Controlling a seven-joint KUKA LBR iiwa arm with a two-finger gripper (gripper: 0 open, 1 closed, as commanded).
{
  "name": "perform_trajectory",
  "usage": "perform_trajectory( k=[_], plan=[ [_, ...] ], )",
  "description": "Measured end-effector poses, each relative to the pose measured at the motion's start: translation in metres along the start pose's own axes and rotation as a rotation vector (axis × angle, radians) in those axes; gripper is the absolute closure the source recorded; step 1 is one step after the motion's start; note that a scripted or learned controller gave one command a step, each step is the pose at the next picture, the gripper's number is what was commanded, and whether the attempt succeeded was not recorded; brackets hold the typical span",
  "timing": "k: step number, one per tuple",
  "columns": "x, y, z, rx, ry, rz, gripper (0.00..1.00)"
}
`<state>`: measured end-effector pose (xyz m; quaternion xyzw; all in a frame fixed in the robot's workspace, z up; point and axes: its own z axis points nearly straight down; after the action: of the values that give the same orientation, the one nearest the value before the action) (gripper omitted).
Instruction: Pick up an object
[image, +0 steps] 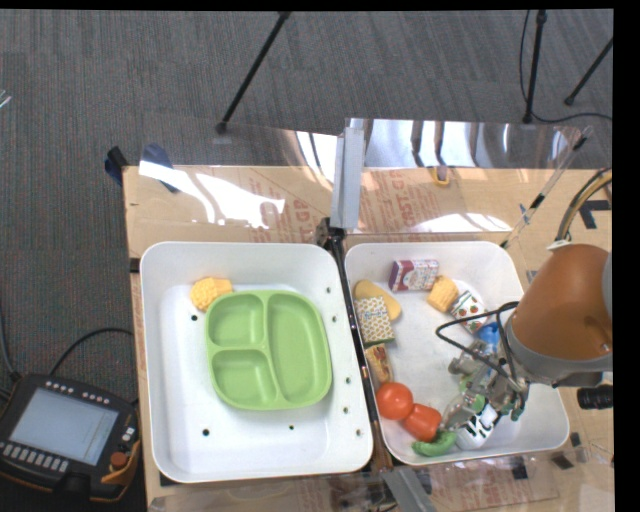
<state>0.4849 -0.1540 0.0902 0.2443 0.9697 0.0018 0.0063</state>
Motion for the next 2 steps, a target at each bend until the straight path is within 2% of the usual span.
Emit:
perform_trajectory(
  k=[1, 2],
  plan=[
    [0.001, 0.0, -0.008, 0.002, 0.007, -0.005, 1.0],
    [0.003, -0.014, 0.003, 0.007, 0.014, 0.232, 1.0]
  ],
)
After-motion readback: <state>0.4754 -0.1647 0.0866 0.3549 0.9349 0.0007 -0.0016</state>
